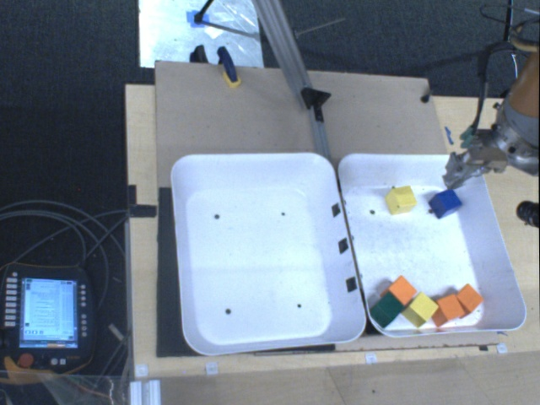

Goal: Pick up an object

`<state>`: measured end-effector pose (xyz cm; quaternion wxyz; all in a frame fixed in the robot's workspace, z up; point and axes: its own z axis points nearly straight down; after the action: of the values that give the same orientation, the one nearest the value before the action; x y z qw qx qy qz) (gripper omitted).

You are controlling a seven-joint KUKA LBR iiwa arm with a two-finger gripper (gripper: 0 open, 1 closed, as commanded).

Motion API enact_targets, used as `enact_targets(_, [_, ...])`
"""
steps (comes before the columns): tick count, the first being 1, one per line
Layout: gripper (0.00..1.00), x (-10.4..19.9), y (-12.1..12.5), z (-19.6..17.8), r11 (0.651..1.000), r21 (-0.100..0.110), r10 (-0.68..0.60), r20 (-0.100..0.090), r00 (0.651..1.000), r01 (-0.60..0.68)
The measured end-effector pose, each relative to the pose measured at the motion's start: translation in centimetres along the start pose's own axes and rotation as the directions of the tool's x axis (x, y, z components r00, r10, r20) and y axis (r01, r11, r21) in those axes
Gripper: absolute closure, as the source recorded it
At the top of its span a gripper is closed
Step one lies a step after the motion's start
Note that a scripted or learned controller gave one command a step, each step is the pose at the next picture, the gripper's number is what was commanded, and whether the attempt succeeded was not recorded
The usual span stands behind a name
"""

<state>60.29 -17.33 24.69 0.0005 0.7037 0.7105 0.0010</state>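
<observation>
A pale wooden bench [143, 142] stands on dark carpet floor [59, 74], a brown cardboard sheet [253, 108] covering its far part; beyond the bench's left edge a black handheld control pendant [46, 315] lies among grey cables [76, 226]

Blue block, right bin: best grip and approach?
Come straight down and pinch two opposite flat faces of the blue block. It lies rotated to the right bin's walls, so turn the gripper to match. The yellow block stands apart, leaving room.

A: Can any writing be read here?
B: None. The lit screen of the dark handheld control pendant [49, 315] shows rows of text, too small to read.
</observation>
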Motion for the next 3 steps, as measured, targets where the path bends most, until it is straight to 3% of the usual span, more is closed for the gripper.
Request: enact_targets(3, [1.0,17.6,1.2,1.0,1.0,-0.001,-0.002,-0.003,1.0,0.002])
